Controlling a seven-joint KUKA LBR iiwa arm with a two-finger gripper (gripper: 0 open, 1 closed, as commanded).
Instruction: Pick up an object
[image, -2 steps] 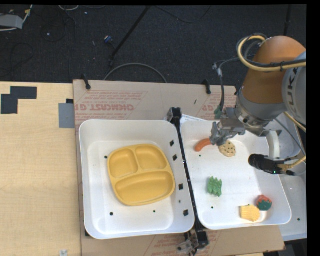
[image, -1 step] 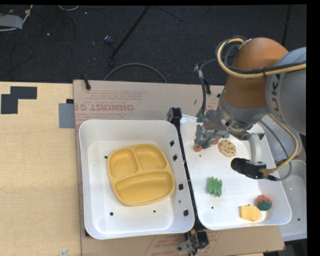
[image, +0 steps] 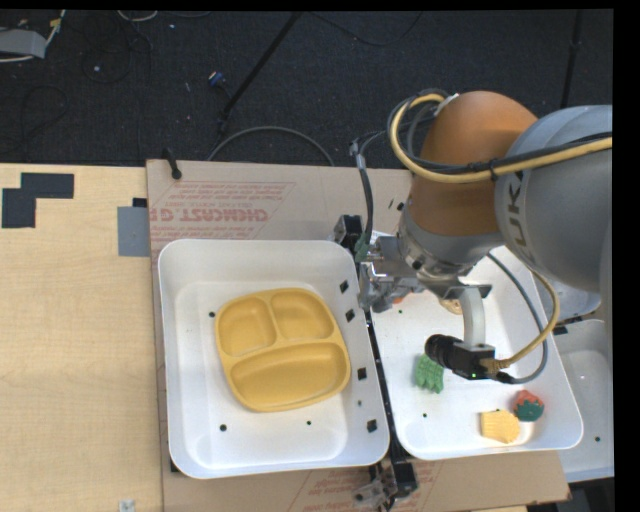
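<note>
Claw (image: 384, 286) hangs above right bin (image: 452, 440) (green toy (image: 430, 373) near).

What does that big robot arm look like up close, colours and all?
The arm is bulky and rounded: smooth grey casing with a glossy orange band above the wrist. Black lettering marks the grey, partly cut off. A yellow cable loops over the orange band. The end effector is a compact cluster of silvery and black parts.
</note>
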